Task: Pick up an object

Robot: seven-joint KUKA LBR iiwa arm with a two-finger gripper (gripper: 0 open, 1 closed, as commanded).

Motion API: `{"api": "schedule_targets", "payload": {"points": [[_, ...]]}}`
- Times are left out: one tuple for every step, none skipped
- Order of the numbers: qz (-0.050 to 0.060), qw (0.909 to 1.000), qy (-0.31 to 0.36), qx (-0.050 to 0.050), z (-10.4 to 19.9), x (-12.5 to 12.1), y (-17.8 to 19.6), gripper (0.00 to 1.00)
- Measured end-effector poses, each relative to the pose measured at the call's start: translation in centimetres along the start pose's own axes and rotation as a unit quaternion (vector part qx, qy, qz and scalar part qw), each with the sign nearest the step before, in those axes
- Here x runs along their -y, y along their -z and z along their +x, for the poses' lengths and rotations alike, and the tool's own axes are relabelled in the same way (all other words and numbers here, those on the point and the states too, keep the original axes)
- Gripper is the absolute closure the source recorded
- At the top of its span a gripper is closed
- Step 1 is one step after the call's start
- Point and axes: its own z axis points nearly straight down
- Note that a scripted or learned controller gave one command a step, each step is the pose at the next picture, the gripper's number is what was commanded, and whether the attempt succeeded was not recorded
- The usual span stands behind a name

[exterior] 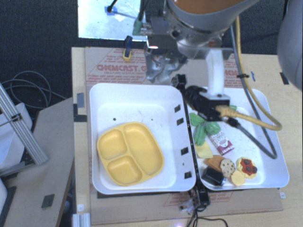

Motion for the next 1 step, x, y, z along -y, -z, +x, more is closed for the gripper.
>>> {"api": "schedule_targets", "payload": {"points": [[-0.001, 1.0, 0.002, -0.001, -0.02, -0.04, 1.12, 1.0]]}}
